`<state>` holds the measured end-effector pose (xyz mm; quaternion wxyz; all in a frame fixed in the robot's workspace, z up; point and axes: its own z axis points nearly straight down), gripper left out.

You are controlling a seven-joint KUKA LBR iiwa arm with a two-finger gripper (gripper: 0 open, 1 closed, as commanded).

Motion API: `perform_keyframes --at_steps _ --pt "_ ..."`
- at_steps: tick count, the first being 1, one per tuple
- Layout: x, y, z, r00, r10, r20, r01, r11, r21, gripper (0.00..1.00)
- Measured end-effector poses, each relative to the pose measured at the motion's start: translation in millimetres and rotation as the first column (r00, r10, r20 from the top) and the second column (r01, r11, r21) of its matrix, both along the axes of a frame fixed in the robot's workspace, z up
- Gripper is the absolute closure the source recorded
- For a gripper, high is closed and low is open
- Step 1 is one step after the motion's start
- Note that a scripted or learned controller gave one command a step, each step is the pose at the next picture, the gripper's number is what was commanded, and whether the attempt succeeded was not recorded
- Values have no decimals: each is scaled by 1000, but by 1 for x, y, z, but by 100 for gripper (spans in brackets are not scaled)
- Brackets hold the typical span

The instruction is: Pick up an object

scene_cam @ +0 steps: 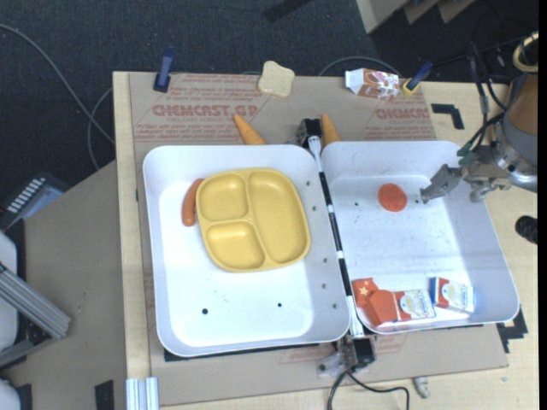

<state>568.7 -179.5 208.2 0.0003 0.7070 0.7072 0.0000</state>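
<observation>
In the right bin [479,254] lies a small red-orange round disc [393,197], near the bin's far middle. Along that bin's near edge rest a red carton [386,305] and a blue-and-white carton [451,295], both on their sides. My gripper [454,192] reaches in from the right and hovers over the bin's far right part, just right of the disc. It stands open with nothing between its fingers. The left finger [438,184] points toward the disc with a small gap left between them.
The left bin [171,314] holds a yellow divided plate [253,219] with a reddish sausage [189,203] at its left side. Beyond the bins, on the board, lie a bread slice [276,78], two carrots [248,130] [329,129], a small carton [373,83] and a blue clip [163,69].
</observation>
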Motion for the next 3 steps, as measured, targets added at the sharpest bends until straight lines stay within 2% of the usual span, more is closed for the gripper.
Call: perform_keyframes --at_steps 1,2,3 --pt "36 28 -45 1000 1 -1 -1 1000 1 0" --pt "71 38 -124 1000 1 -1 -1 1000 1 0" --pt "73 38 -113 1000 2 3 -2 1000 -1 100"
